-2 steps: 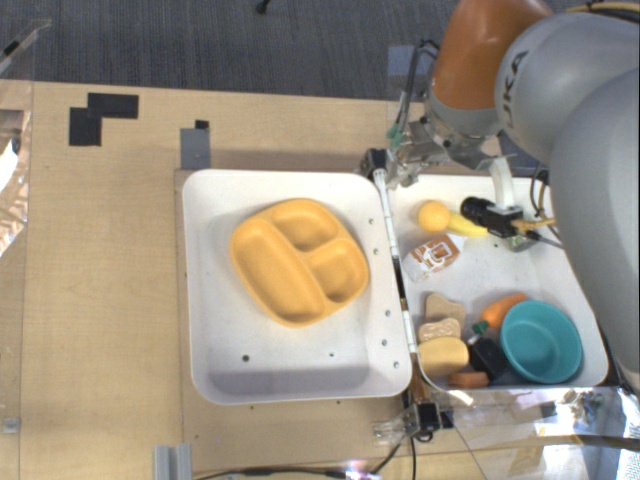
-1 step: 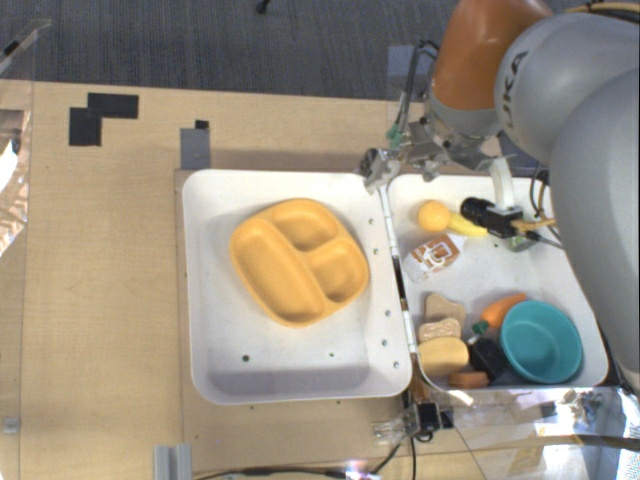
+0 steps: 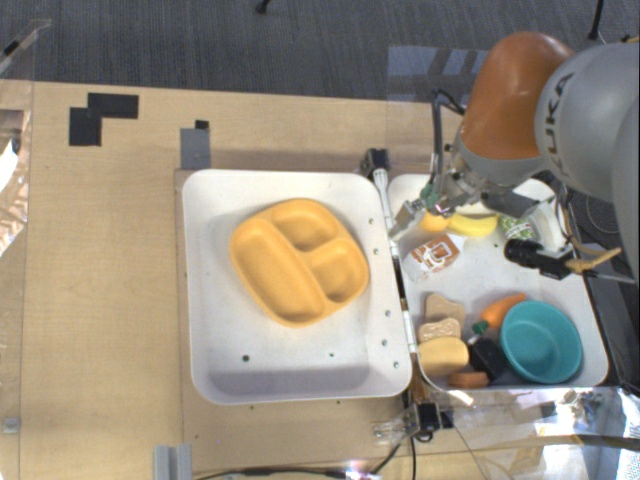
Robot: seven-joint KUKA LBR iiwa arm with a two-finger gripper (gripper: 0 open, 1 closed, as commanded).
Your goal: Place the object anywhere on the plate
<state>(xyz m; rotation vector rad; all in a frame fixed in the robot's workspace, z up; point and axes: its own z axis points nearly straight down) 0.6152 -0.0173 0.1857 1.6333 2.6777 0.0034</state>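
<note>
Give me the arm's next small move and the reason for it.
Probably lower the gripper onto the banana just beneath it: the arm is over the right bin's far end, and the yellow plate in the left bin has no object on it yet.

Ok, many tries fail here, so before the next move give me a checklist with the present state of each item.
1. Plate sits in the left bin: ok.
2. Plate compartments free to receive an object: ok.
3. Claw is over the right bin, near the banana: ok.
4. Object between the claw's fingers: cannot tell.
5. Claw is above the plate: not ok.
6. Teal bowl and other items lie apart from the claw: ok.
</note>
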